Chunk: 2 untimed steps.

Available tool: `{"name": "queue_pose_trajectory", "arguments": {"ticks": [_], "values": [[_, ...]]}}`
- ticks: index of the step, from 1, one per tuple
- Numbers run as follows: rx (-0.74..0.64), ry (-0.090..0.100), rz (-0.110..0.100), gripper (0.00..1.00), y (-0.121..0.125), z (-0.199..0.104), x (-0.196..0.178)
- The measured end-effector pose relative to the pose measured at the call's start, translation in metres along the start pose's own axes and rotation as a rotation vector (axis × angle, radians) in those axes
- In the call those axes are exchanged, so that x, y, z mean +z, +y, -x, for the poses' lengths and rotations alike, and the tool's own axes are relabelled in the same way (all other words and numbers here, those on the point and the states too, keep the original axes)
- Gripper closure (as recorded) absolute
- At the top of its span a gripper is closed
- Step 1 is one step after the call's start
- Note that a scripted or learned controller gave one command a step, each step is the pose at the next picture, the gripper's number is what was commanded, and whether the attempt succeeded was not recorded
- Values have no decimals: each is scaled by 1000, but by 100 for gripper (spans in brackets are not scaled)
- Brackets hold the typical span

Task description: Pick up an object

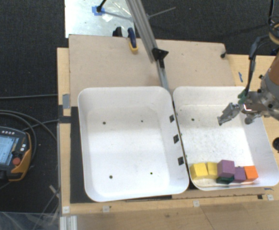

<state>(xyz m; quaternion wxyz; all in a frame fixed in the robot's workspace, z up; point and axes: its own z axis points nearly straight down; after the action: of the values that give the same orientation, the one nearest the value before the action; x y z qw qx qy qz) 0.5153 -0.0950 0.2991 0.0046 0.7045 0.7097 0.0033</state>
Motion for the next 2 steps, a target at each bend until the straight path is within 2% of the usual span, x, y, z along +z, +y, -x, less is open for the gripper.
{"name": "queue_pose_trajectory", "arguments": {"ticks": [1,2], "values": [[10,2,-17,0,-14,39,132],[-1,3,-11,0,25,-7,212]]}}
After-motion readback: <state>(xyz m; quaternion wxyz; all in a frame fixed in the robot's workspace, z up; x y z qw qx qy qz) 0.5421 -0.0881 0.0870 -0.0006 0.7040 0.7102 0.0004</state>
